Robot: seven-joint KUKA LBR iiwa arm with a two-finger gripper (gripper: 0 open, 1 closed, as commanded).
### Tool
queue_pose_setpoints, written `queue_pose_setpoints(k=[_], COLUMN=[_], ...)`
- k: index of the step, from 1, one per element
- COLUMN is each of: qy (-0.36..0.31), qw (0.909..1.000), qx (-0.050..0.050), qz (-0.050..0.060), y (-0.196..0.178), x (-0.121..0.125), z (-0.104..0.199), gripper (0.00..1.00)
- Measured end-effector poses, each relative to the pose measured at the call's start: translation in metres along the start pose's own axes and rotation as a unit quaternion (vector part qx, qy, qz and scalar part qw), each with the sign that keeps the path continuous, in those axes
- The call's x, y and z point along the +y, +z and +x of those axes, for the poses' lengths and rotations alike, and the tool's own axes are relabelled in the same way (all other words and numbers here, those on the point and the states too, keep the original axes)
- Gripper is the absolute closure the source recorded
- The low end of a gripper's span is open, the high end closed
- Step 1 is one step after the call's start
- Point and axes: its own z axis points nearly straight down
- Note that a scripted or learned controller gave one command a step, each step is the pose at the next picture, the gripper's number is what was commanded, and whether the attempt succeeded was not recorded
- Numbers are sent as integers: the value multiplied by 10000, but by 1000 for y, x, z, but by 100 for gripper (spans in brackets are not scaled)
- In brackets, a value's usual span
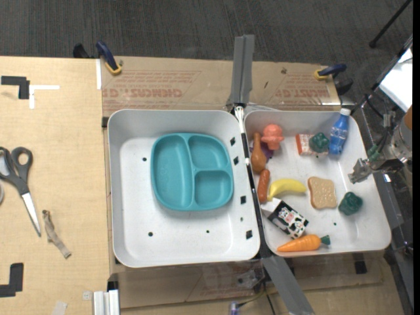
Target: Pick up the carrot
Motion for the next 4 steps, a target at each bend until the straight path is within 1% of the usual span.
queue_pose_setpoints(k=[1,2,3,4], qy=[488,-672,-1232,-1241], qw=[9988,9977,9924,9923], qx=[-4,-10,-3,-9], qz=[-2,-13,-5,-10], y=[-3,23,-71,-16], x=[107,134,66,115], z=[-13,-15,11,-13], gripper=[100,100,100,100])
